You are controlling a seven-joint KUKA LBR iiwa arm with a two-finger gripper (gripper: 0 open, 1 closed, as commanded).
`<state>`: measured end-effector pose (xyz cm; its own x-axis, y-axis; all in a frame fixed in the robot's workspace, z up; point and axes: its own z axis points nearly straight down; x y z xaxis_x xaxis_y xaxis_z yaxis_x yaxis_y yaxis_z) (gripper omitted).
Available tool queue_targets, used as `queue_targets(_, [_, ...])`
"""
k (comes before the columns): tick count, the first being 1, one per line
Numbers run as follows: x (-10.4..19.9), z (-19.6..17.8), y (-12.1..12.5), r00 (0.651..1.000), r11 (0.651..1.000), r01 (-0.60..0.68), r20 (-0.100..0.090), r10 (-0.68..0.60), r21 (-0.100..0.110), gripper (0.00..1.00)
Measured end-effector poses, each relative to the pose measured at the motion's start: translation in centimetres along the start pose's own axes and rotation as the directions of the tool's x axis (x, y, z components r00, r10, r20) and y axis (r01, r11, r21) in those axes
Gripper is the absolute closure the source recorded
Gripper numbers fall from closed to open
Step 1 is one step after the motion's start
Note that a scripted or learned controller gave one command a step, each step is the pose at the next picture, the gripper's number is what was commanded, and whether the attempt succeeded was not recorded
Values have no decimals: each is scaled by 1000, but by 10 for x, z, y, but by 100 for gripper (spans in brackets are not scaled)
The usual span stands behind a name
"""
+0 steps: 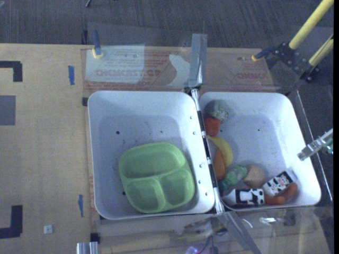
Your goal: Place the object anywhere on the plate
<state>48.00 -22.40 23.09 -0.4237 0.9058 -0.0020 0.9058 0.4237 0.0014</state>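
Clearly stood at the pick stage. Saw toy food heaped along the right bin's [275, 110] left and front walls, well apart from the green plate [156, 178] in the left bin [137, 110]. Could not tell the end effector's [317, 147] opening at the right rim. Judged best: pick an outlying piece, descend squarely, clamp firmly, clear the divider, release over the plate's middle.

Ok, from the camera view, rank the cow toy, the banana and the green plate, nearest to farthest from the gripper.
Measured from the gripper at the right bin's right edge:
1. Cow toy, lower right of the right bin.
2. Banana, along that bin's left wall.
3. Green plate, in the left bin, farthest.
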Motion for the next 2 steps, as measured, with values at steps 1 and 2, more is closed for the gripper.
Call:
queue_targets(1, [79, 88, 36, 941, 941, -337, -2, 337, 2, 100])
queue_targets(2, [24, 143, 12, 939, 939, -343, 1, 343, -4, 100])
